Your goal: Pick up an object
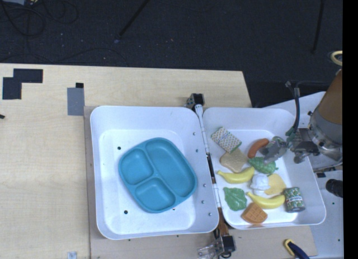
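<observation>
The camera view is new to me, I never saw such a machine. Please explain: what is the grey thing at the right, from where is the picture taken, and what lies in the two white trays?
The picture comes from one fixed camera above the bench, looking down at a slant. The grey thing is a robot arm reaching in from the right; its end effector hangs over the right bin. That bin holds toy food: two bananas, a sausage, bread, green leaves, a waffle and a small can. The left bin holds a blue divided plate. I cannot tell whether anything is held.
</observation>
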Robot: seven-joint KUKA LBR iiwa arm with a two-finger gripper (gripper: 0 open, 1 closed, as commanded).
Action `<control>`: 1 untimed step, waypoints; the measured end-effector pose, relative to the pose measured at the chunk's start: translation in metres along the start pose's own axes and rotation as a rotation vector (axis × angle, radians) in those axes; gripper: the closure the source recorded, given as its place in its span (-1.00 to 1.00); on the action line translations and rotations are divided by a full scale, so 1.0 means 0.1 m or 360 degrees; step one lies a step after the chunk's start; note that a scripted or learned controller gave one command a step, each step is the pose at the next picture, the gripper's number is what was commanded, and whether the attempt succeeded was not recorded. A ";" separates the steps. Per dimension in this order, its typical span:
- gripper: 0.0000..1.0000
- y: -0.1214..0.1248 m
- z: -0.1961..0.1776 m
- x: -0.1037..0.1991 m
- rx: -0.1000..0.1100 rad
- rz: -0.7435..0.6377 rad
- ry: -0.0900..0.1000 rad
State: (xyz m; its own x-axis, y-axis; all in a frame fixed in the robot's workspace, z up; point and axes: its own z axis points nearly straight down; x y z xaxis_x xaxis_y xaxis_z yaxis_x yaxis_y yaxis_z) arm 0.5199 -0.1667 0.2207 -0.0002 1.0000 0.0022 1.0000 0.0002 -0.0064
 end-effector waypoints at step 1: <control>-1.00 -0.14 1.33 -0.48 -0.0007 0.0003 0.0000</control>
State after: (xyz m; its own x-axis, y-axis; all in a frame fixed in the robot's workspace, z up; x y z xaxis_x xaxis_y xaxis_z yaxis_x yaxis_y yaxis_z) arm 0.5052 -0.2140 0.0877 0.0014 1.0000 0.0020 1.0000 -0.0014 -0.0018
